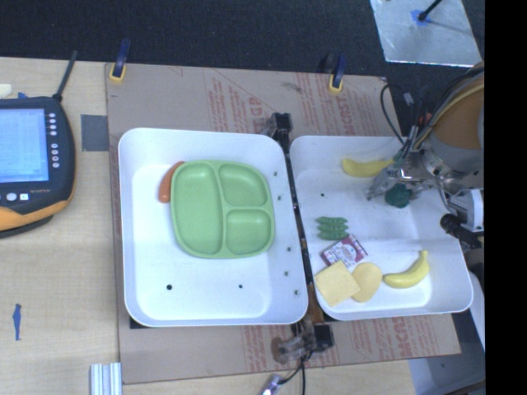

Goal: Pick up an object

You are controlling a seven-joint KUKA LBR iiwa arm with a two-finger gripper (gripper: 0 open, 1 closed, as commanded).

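claw (398,189) seen in right bin (445,299), upper right of frame | finger state cannot be told | dark green object (398,197) located beneath it | banana (363,168) just left

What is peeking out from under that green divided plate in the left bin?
An orange-red rounded object shows at the left edge of the green three-compartment plastic plate. The plate covers the rest, so its full shape cannot be seen.

Small dark-green object (398,196), right bin's far side (beside a yellow banana (363,167))
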